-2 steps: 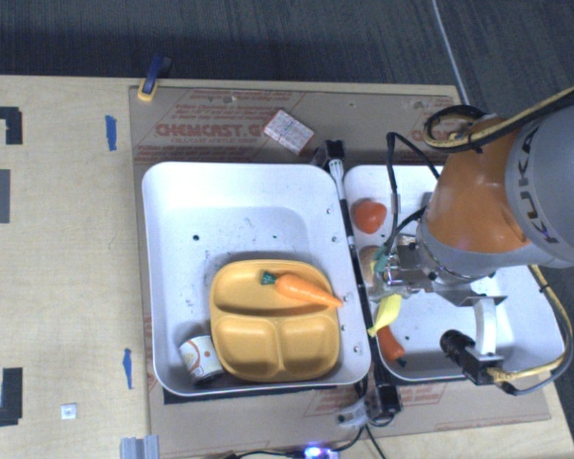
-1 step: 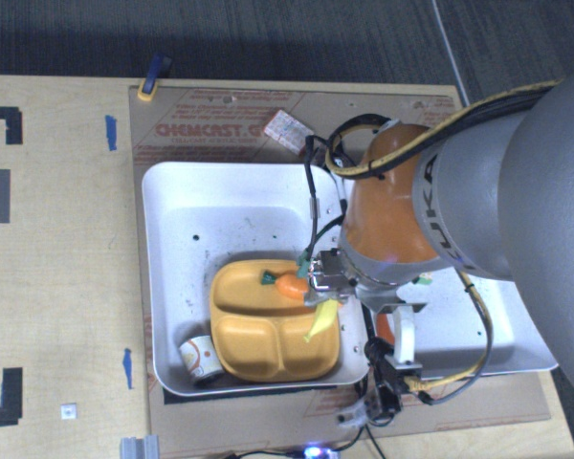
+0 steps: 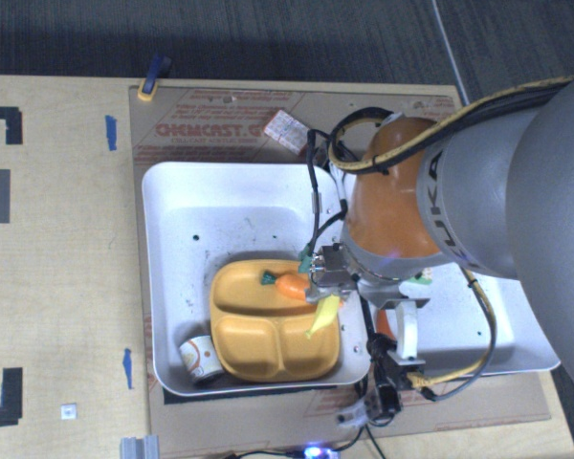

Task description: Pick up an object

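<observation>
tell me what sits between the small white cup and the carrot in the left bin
The yellow divided tray lies between the cup and the carrot, seen in the camera view.

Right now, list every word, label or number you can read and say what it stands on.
"CHEMCAST", faded red print on the brown board behind the left bin; the letters after it are too faded to read.
Small paper label on that board: too blurred.
Dark lettering on the arm: partly hidden, unreadable.

Pale wooden bench [image 3: 57, 285] with black and blue tape marks; dark grey carpet [image 3: 268, 17] beyond
</observation>
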Controlling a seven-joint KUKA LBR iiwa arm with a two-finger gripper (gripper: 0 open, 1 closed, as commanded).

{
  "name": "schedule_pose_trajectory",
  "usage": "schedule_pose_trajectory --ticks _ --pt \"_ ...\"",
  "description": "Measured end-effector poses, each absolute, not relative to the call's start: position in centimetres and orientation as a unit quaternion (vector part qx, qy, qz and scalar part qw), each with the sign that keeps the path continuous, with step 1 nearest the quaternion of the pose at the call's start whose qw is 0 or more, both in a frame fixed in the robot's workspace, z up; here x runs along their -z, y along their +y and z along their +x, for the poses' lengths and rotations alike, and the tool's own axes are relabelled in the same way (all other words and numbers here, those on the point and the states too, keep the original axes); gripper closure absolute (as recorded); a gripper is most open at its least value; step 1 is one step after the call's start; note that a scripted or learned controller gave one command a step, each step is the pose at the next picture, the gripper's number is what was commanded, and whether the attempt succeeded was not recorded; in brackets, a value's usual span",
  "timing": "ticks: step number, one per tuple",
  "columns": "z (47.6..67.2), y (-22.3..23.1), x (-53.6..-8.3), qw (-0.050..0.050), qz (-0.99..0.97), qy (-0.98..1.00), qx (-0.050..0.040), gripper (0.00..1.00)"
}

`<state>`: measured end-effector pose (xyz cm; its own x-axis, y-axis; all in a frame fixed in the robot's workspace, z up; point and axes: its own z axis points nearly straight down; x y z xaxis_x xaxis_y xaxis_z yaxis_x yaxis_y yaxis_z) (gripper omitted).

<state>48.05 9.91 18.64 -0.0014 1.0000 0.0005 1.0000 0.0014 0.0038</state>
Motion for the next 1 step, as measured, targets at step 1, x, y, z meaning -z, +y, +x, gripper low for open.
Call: schedule_pose_trajectory --ticks 1 --pt "48.17 9.96 -19.65 0.002 0.706 0.708 -0.0027 1.0"
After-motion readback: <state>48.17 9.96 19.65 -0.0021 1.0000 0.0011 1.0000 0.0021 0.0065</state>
